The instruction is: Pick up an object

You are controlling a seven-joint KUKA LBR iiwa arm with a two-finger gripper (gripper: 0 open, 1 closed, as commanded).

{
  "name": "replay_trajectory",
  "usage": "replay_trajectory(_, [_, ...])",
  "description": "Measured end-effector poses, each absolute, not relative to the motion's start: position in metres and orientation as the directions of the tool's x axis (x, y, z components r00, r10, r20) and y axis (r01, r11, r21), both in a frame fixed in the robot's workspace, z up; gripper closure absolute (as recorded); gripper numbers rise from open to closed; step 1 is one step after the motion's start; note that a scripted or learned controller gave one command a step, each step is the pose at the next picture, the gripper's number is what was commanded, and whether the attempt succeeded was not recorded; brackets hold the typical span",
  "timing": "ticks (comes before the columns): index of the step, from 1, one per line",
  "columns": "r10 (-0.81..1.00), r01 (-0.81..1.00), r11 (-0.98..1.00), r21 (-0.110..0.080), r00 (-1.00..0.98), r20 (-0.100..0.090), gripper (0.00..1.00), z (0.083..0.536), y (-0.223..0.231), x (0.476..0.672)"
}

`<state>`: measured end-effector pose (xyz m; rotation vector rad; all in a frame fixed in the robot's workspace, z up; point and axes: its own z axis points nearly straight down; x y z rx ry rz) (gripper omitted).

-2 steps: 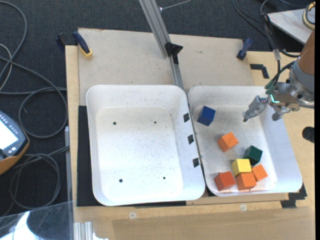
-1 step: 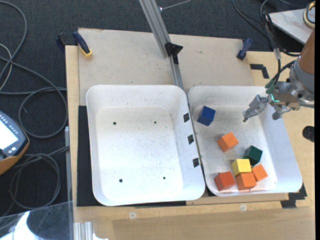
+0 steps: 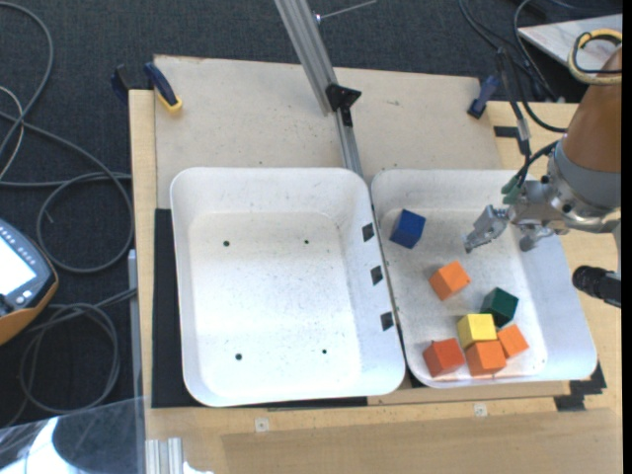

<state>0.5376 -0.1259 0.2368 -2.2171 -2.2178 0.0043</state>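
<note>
The gripper [image 3: 491,227] hangs over the right bin [image 3: 553,294], just right of the blue block [image 3: 407,228]; whether its fingers are apart cannot be told. An orange block [image 3: 449,279] lies below the blue block, apart from it.

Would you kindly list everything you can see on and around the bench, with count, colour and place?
bins: 2, white, side by side on the bench; left bin, right bin
blue cube: 1, blue, upper left of the right bin
orange cubes: 4, orange; one mid-bin, three near the front edge
yellow cube: 1, yellow, among the front cluster
green cube: 1, dark green, beside the yellow cube
clamps: 3, blue, at the bench's back edge
metal pole: 1, grey, rising from the back
gripper: 1, grey, over the right bin
</note>
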Motion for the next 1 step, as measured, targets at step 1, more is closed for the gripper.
replay_trajectory(1, [1.0,1.0,0.001,-0.008,-0.001,0.003,0.0,0.1781,-0.1225,0.545])
